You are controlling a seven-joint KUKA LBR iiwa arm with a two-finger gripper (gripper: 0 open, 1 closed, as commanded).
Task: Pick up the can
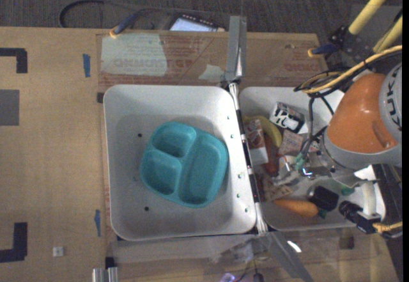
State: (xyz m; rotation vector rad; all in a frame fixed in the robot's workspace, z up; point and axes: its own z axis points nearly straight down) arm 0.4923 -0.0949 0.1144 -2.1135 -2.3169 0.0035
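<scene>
At the near edge of the right-hand shallow white plastic bin [374,207] we see an orange carrot-shaped toy [297,208] lying on its side against the bin's front wall, and just to its right a small black block [324,198]. Farther in, toward the middle of that bin, the two-finger gripper [305,169] of the grey arm with its orange band [361,121] reaches down among a tight clutter of items; we cannot tell whether its jaws are spread or pressed together, since cables and the wrist cover them. Left of the gripper, along the bin's left wall, sits a reddish-brown packet with a white label [257,140], and beside it a yellow banana-shaped toy [271,130]. At the bin's far side lies a small black-and-white box [287,117]. We cannot pick out a can with certainty among this clutter.

To the left of that bin, touching it along a shared rim, the other shallow white plastic bin [121,146] holds a teal plastic plate with three compartments [185,164], lying flat near its centre.
</scene>
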